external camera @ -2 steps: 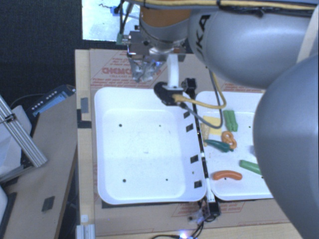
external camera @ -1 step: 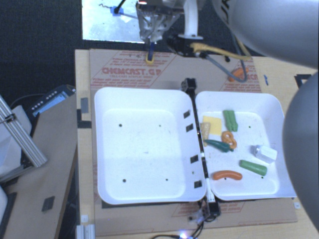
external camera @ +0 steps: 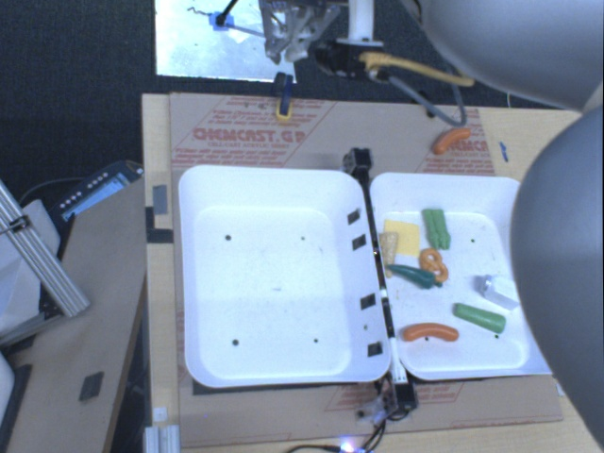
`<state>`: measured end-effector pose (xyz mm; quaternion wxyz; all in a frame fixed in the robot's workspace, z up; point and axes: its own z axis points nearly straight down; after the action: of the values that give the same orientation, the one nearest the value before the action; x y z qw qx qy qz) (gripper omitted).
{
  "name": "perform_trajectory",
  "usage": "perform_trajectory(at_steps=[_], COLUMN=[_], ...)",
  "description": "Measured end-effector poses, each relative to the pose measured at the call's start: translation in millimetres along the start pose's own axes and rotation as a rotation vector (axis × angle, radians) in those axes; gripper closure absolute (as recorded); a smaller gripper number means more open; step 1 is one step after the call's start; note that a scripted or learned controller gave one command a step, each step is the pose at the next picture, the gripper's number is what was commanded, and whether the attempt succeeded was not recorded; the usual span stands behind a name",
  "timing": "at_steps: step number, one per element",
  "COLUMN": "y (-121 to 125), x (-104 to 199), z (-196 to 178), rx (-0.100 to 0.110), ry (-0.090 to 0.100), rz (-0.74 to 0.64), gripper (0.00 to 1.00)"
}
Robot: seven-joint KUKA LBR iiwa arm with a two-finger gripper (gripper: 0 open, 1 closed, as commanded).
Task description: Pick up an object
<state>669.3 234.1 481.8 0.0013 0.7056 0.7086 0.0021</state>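
My gripper (external camera: 286, 47) hangs high at the top of the camera view, beyond the far edge of the left bin (external camera: 203, 253) and well away from the objects. The right bin (external camera: 500, 196) holds several small items: a yellow square (external camera: 404, 237), a green ridged piece (external camera: 435, 227), an orange curl (external camera: 432, 260), a dark teal pepper shape (external camera: 412, 275), a green cylinder (external camera: 479, 317), an orange sausage (external camera: 430, 332) and a grey-white block (external camera: 496, 292). I see nothing in the gripper.
Another orange sausage (external camera: 452, 141) lies on the cardboard behind the right bin. A blue and yellow clamp (external camera: 283, 97) stands on the board just below the gripper. The grey arm (external camera: 566, 281) covers the right side. A black divider (external camera: 373, 262) separates the bins.
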Motion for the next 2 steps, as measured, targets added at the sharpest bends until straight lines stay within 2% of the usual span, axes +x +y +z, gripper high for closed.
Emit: perform_trajectory(at_steps=[2], y=[-1.0], x=[-2.6], z=[5.0], rx=[0.003], ry=[-0.001], rz=[0.002], gripper=[1.0])
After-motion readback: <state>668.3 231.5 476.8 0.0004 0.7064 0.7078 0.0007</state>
